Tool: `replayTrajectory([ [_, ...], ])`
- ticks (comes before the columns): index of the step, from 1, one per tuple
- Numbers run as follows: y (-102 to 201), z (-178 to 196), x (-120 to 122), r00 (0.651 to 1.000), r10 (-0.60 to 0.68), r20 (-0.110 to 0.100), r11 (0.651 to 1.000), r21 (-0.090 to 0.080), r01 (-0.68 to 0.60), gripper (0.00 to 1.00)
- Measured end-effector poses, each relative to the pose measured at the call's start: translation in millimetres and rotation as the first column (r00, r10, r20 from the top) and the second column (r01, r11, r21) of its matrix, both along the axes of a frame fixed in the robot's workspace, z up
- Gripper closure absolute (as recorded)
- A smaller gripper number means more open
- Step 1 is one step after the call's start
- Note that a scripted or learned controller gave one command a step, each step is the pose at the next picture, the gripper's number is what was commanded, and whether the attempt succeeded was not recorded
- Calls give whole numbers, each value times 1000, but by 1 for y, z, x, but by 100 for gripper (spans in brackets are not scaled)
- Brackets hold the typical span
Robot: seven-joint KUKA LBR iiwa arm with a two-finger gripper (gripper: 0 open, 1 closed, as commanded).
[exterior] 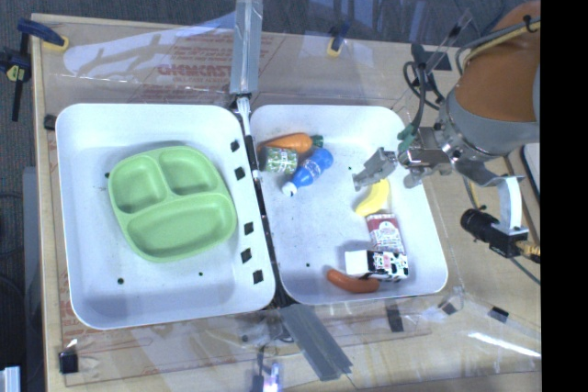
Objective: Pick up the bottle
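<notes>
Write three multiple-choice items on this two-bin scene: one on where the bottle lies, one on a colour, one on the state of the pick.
1. Where does the blue bottle lie?
A. In the right bin, just below the carrot
B. On the green plate
C. On the bench outside both bins

2. What colour is the divided plate in the left bin?
A. Red
B. Green
C. Blue

3. How does the pick stand?
A. The bottle is lifted clear of the bin
B. The bottle is clamped in the gripper
C. The bottle lies untouched, with the gripper off to its right

Key: 1 A, the bottle lies near the upper left corner of the right bin, beside the carrot. 2 B, the plate is light green. 3 C, the gripper is above the banana, apart from the bottle.
</notes>
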State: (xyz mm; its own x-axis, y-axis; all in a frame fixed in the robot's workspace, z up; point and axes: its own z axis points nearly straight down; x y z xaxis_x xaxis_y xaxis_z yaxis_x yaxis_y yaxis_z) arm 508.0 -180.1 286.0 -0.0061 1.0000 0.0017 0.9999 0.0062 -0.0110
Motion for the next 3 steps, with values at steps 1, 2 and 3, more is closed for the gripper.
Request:
replayTrajectory([
  [1, 18, -65, 71, 996, 92, 0, 996, 0, -92, 0],
  [2, 12, -192, 105, 1000, -8, 0, 1000, 0, 8, 0],
  [3, 12, -188, 103, 1000, -5, -10, 1000, 1, 5, 100],
])
